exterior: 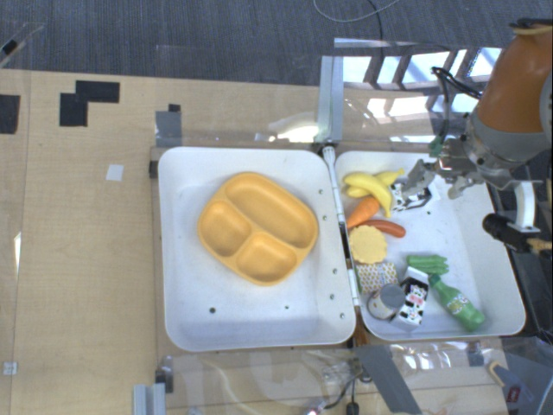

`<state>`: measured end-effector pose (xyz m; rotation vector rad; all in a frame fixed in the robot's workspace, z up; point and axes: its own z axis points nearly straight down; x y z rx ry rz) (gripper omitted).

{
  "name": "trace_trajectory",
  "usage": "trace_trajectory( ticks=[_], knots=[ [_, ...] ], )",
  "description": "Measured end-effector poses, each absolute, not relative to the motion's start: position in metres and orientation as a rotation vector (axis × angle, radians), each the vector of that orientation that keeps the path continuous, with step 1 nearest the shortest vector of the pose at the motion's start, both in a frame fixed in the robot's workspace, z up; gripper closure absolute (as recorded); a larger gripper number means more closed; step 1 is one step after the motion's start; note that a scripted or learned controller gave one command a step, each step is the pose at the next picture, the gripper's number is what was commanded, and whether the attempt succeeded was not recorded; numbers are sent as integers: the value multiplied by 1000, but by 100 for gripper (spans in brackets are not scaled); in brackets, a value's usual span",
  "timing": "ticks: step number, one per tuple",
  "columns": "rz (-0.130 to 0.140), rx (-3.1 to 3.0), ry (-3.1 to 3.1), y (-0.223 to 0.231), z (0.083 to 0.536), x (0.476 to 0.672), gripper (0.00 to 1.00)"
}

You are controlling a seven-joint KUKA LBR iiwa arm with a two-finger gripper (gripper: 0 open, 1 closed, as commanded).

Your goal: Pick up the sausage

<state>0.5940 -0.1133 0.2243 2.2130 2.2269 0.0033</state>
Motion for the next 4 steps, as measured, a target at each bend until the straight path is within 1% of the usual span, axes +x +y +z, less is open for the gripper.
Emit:
trace_trajectory(
  ticks=[1,2,3,4],
  knots=[
    [3,1988,2429,-124,109,547,0],
    [10,1517,2735,-91,91,555,0],
    [11,1505,2742,-98,91,595,0],
    [18,1499,2739,-96,103,597,100]
  ],
)
